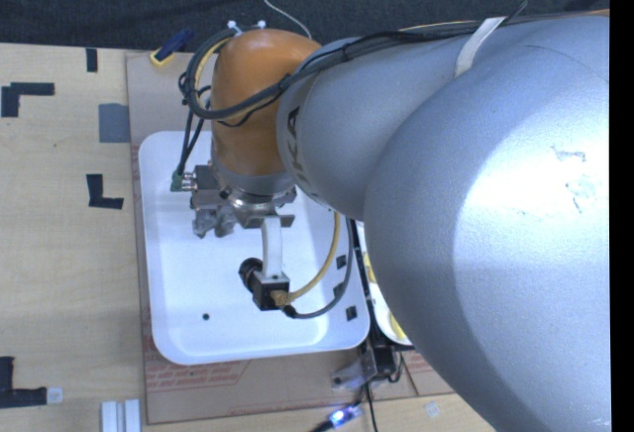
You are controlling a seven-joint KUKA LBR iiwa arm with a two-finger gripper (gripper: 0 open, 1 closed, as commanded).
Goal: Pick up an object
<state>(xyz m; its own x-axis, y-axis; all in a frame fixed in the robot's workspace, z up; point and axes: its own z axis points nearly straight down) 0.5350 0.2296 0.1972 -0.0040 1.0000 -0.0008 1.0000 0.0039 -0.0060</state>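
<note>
From the camera view, the grey arm sweeps in huge from the right and covers most of that side, its orange band sitting right over the top of the white bin. Below the band, the gripper hangs over the upper middle of that bin, and from this angle I cannot tell whether it is released or clenched, and nothing can be seen in its grasp. Down on the bin floor, near the lower left corner and well apart from the gripper, lies a small dark speck, too small to identify. At the bin's right rim a yellow sliver peeks out from under the arm, mostly hidden. Out on the wooden bench, black tape marks sit left of the bin, and a blue-and-yellow thing lies near the bench's top edge.
</note>
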